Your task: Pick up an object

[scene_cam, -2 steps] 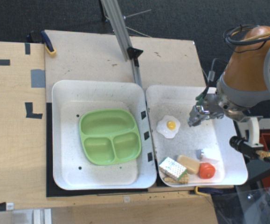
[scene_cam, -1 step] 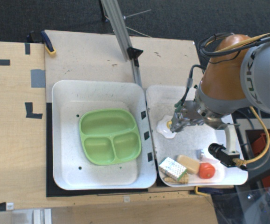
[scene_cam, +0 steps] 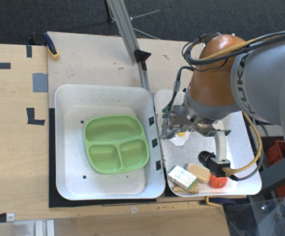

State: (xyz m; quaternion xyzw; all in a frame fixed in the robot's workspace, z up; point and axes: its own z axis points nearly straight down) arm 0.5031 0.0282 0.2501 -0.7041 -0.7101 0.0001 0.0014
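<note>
Gripper [scene_cam: 174,128] first: you can see it low in the right bin [scene_cam: 240,128], near that bin's left wall. It is dark and partly hidden under the wrist, so you cannot tell if it is gripping or let go. You cannot see anything held in it, so do not count a pick yet.

Now look from big to small. The grey and orange arm [scene_cam: 216,77] comes in from the right and leans over the right bin. The counter [scene_cam: 14,146] carries both white bins side by side. The left bin [scene_cam: 66,132] holds a green plate [scene_cam: 115,144] with three parts. It lies flat, and the arm is not near it.

The small things are in the right bin. A little white thing with some yellow [scene_cam: 180,139] sits just under the gripper, maybe touching it. That looks like the one you are going for. It seems to rest on the bin floor, but it is too small for you to be sure.

Near the front wall lie a small dotted box [scene_cam: 182,177], a tan block [scene_cam: 199,171] just beside it, and an orange thing [scene_cam: 218,181]. They are well apart from the gripper.

So, as far as you can judge, the reach down is done. The grab and the lift are left to do.
</note>
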